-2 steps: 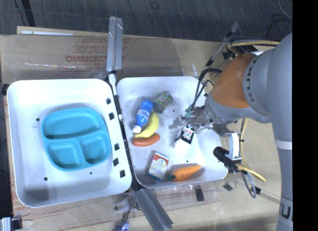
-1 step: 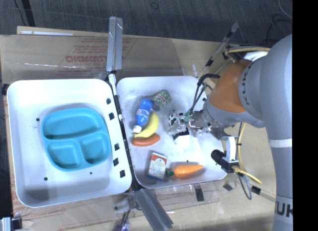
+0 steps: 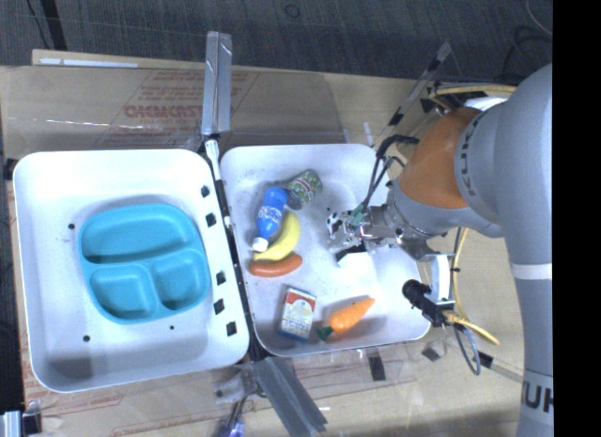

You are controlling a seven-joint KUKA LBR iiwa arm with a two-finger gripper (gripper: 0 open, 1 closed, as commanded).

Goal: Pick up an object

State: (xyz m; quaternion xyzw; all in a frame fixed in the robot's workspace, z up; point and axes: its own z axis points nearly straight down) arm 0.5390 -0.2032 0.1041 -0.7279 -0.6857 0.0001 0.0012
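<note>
- The grey arm (image 3: 498,172), with its orange band, was seen reaching over the right bin (image 3: 376,327); the jaws (image 3: 349,230) were held low over the bin's floor, and whether they were wide or narrow could not be told.
- The left bin (image 3: 47,266), well away from the jaws, was occupied by a blue divided tray (image 3: 141,261), judged stiff but too broad for a pinch.
- The likeliest target was taken to be the small black-and-white object (image 3: 333,222), just beside the jaws; it was judged light, though too blurred for its stiffness to be told.
- Beyond it lay a blue bottle (image 3: 270,216), a yellow banana (image 3: 282,241) and a red sausage-shaped piece (image 3: 275,266), touching one another; these were judged smooth, light and apt to slip or be dragged together.
- A small can (image 3: 305,184) lay near the bottle's end, liable to roll.
- Nearer the bin's front wall, a carton (image 3: 297,315) and an orange carrot (image 3: 347,315) lay close together; the carrot's thicker middle was judged the best hold.
</note>
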